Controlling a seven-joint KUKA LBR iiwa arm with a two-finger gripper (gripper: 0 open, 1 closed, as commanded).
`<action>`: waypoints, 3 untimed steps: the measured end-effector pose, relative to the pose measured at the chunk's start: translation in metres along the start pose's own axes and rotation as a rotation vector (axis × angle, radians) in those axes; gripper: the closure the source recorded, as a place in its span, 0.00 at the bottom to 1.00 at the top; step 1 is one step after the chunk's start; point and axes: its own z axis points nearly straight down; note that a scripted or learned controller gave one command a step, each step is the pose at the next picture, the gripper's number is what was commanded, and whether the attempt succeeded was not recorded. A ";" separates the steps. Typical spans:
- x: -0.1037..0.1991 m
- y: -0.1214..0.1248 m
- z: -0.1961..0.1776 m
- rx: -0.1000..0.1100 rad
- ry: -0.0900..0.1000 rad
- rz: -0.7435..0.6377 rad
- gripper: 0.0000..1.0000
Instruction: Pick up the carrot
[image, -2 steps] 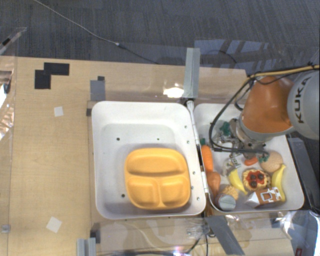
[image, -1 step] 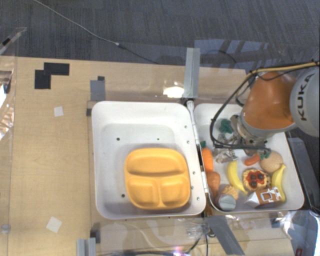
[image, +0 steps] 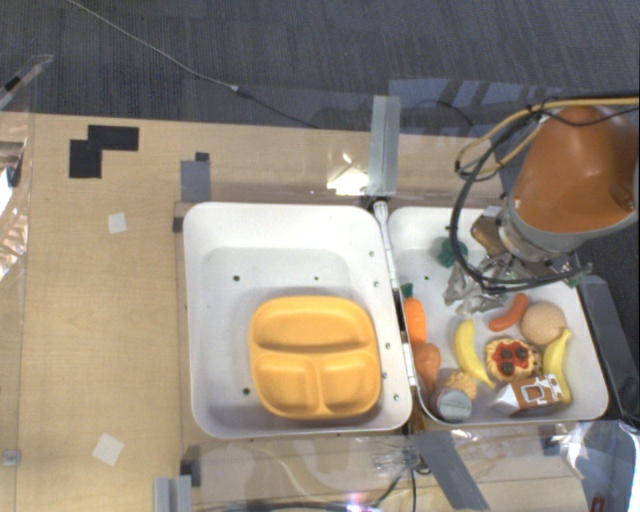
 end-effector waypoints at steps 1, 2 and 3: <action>0.010 0.082 0.002 -0.008 0.003 -0.050 1.00; -0.015 0.109 -0.003 -0.006 0.002 -0.135 1.00; -0.015 0.100 -0.113 0.004 -0.003 -0.245 1.00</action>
